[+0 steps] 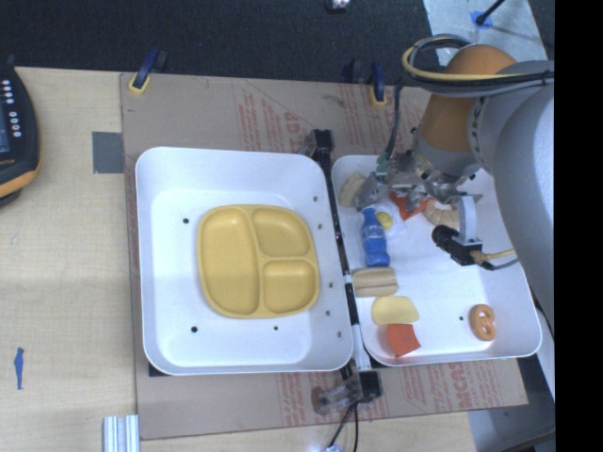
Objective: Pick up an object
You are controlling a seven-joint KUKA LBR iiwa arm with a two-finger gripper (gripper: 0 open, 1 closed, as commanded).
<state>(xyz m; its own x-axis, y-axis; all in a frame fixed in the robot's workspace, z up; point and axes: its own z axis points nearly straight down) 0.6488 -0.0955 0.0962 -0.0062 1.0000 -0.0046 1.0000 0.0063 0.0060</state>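
Camera view, contents by size. Arm [513, 149]: grey, orange band, enters from the right, bent over the right bin's far end. Left bin [160, 252]: white, holds a yellow divided plate [257, 259] at its centre. Right bin [513, 342]: white, holds the loose items. Gripper [412, 188]: low at the right bin's far end, among small items; finger state cannot be told. Bottle [375, 237]: blue, lying along the bin's left side, just beside the gripper. Tan block [374, 281]: below the bottle. Yellow piece [394, 309]: near the block. Red piece [402, 339]: touching the yellow piece. Pretzel [482, 321]: alone, near the right wall.
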